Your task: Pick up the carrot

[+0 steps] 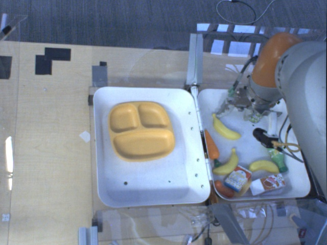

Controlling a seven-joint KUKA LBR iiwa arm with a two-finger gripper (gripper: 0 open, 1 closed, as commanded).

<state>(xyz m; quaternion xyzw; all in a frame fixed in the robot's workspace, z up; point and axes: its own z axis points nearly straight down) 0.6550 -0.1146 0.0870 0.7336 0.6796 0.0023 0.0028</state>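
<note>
The carrot (211, 145) lies along the right bin's (301, 188) left wall beside bananas (225, 128); the gripper's (240, 106) state is unclear.

I am operating in a robotics lab: two white bins (102, 137) sit clamped in metal brackets (193, 60) on a pale bench (46, 137) with black marker patches (51, 58), loose cable (240, 6) trailing over grey carpet (102, 9).
</note>
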